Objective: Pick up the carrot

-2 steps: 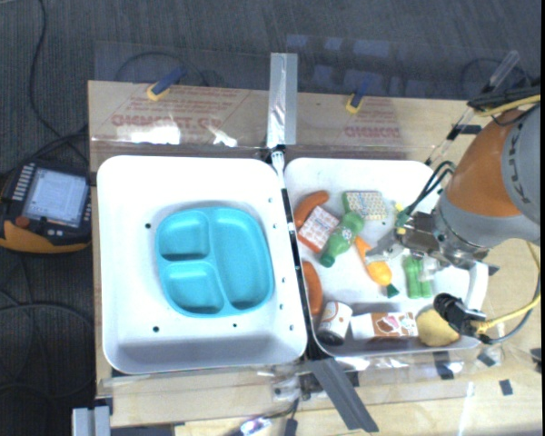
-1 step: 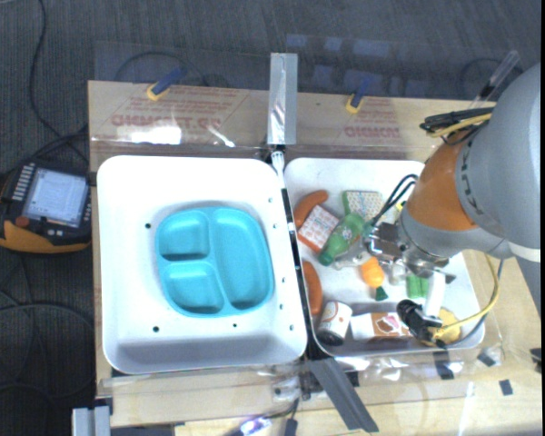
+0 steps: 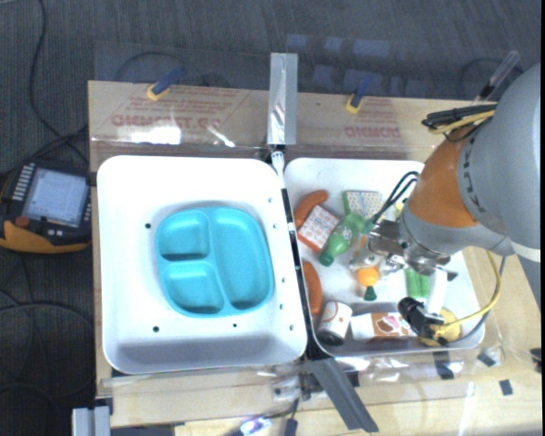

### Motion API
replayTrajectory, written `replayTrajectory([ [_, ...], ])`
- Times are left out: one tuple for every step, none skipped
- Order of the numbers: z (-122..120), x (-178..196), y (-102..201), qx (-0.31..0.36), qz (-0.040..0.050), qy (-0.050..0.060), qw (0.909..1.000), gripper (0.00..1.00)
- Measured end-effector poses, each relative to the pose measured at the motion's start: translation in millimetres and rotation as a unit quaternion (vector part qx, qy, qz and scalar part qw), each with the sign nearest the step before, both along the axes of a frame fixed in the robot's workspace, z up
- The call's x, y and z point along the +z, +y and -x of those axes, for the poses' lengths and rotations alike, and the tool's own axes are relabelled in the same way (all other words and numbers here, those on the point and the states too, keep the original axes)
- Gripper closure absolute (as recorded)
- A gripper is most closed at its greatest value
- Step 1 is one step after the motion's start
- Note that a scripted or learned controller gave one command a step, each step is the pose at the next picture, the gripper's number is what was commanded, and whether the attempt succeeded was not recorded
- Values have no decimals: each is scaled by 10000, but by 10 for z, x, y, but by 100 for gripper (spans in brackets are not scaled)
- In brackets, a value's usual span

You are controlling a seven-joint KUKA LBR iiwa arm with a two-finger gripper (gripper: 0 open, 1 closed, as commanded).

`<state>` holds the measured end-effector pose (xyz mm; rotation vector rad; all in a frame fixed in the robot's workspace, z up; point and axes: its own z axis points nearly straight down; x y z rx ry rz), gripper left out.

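**Closing in on the carrot**

The carrot (image 3: pixel 369 278) lies mid-way across the right bin (image 3: pixel 468 284), small and orange with a green tip, just beside a green bottle (image 3: pixel 339 237). My gripper (image 3: pixel 388 260) hangs directly over it; whether anything sits between the fingers, or how they stand, I cannot tell from here. I'd descend straight, centred on the orange body, and avoid nudging the bottle. The left bin (image 3: pixel 127 243) holds a blue tray (image 3: pixel 213 260).
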<state>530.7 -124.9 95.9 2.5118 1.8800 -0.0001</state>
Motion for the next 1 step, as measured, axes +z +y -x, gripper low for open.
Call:
replayTrajectory([
  [342, 1409, 139, -103, 4, 47, 9999, 100],
])
